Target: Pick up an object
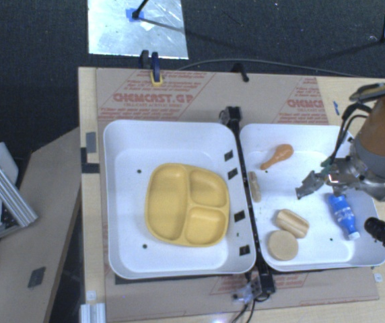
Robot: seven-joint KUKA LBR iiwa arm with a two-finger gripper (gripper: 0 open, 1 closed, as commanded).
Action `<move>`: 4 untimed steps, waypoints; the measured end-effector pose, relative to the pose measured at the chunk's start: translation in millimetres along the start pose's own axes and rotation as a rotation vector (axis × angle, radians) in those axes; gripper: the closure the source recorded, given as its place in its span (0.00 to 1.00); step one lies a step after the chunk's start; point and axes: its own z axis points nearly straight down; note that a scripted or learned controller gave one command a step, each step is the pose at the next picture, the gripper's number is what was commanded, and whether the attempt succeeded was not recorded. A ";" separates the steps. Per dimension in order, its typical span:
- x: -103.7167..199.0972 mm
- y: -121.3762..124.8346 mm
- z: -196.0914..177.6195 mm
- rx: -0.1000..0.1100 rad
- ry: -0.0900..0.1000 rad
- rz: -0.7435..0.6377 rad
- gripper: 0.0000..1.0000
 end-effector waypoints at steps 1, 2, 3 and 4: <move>0.0 1.7 62.6 0.002 0.001 0.000 0.00; 0.7 1.7 114.8 0.001 0.001 0.000 0.00; -0.1 3.1 101.7 -0.005 -0.001 0.000 1.00; 2.2 6.5 58.3 -0.008 -0.002 -0.002 1.00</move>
